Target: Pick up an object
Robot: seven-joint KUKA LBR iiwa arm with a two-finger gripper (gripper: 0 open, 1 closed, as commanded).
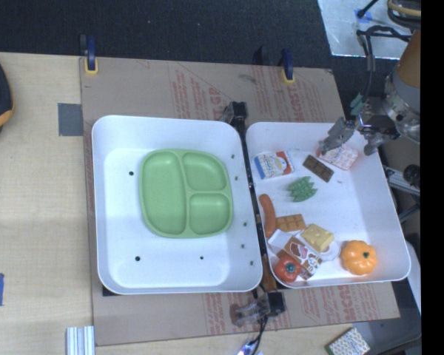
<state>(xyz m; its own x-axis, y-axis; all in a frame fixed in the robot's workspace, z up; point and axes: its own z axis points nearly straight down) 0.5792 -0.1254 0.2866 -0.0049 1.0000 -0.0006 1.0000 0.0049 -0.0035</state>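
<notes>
Tool [354, 136] spread open at 1 o'clock of right bin [385, 198], poised over pink packet [341, 156], likely grasp target.

Two bins side by side on the bench.
Left bin [111, 198]: divided plate [185, 192] at centre. Right bin [377, 205]: carton [272, 163] near far-left corner, pumpkin [358, 257] near right corner, sausage [267, 214] along left wall, tomato [287, 270] at near edge.

The arm [407, 87] is cut off at the right edge, its upper part unseen.
</notes>
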